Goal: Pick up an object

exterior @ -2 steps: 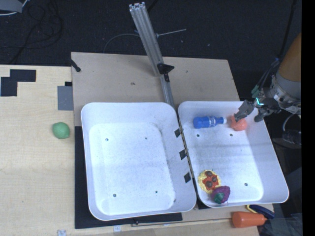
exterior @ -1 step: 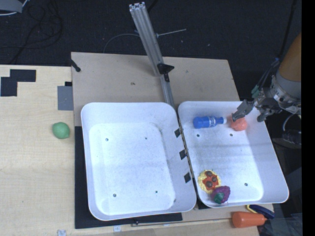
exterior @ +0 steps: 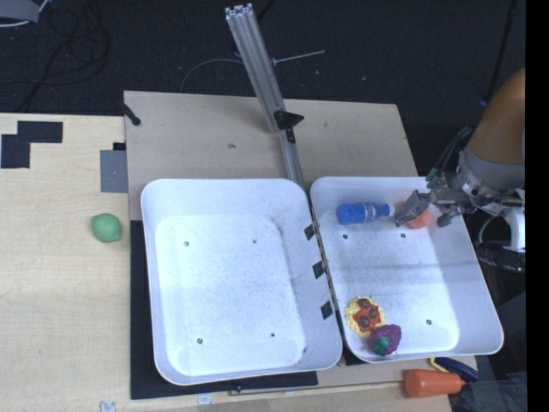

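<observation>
The right bin (exterior: 446, 307) holds a blue bottle (exterior: 362, 213) lying on its side near the back wall. A small orange object (exterior: 419, 221) sits just to the bottle's right. Near the front wall lie a yellow toy with red spots (exterior: 364, 314) and a purple and green piece (exterior: 385, 340). My gripper (exterior: 427, 213) hangs low at the bin's back right corner, directly over the orange object. Its fingers look open and straddle the object. The wrist hides part of that object.
The left bin (exterior: 171, 204) stands beside the right one, with black clips along the shared wall. A green ball (exterior: 107, 227) lies on the bench at the left. An orange object (exterior: 433, 382) rests outside the right bin's front edge. A metal rail (exterior: 262, 67) slants up behind the bins.
</observation>
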`<state>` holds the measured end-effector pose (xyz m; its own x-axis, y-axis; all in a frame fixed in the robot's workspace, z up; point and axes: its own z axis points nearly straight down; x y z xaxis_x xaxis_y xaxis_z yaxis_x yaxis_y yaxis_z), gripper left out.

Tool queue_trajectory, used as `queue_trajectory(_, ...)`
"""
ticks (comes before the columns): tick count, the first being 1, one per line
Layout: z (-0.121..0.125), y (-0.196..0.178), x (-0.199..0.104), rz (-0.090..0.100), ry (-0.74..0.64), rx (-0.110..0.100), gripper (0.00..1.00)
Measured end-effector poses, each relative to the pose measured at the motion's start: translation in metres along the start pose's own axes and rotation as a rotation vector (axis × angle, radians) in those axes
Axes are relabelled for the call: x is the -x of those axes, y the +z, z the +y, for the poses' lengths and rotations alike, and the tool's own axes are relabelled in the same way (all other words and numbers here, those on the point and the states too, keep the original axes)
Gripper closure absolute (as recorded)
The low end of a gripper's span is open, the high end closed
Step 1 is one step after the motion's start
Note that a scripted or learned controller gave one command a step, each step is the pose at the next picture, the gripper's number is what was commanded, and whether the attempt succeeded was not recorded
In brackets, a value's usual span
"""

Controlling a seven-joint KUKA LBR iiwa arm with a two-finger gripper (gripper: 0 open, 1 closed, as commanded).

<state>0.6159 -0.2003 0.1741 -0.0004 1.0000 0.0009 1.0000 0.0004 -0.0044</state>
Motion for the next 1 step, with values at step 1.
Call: queue_trajectory(1,0.007,0.0536,0.0056,0.0,0.0,0.0,0.0)
